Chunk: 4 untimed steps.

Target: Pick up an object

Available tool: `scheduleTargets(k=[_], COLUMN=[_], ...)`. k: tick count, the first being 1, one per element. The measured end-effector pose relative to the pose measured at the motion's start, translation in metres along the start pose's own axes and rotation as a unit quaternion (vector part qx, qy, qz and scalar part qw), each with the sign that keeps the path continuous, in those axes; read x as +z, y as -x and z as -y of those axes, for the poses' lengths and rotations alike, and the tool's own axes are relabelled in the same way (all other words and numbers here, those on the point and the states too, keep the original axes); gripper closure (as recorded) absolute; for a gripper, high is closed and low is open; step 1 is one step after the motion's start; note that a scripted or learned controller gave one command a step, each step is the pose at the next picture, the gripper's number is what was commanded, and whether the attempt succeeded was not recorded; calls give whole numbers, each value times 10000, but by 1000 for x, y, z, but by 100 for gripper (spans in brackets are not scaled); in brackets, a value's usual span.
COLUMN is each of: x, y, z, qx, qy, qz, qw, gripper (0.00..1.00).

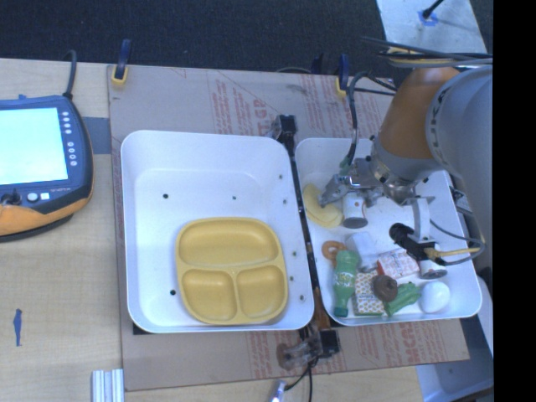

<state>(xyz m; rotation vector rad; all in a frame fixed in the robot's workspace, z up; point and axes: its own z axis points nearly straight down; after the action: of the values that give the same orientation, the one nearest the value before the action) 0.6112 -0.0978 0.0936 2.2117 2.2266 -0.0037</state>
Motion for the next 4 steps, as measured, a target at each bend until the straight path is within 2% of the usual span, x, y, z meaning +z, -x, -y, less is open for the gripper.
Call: scheduleTargets(k=[1, 2, 3, 4], x=[2, -9, -42, -41], y=[9, 10, -6, -5], z=[-17, -17, 8, 9], qx=[8, -4, 6, 10], qy=[-17, -24, -22, -27], qz=[-20, -23, -21, -20], qw=[10000, 10000, 10000, 10000], gripper=[0, 100, 100, 0])
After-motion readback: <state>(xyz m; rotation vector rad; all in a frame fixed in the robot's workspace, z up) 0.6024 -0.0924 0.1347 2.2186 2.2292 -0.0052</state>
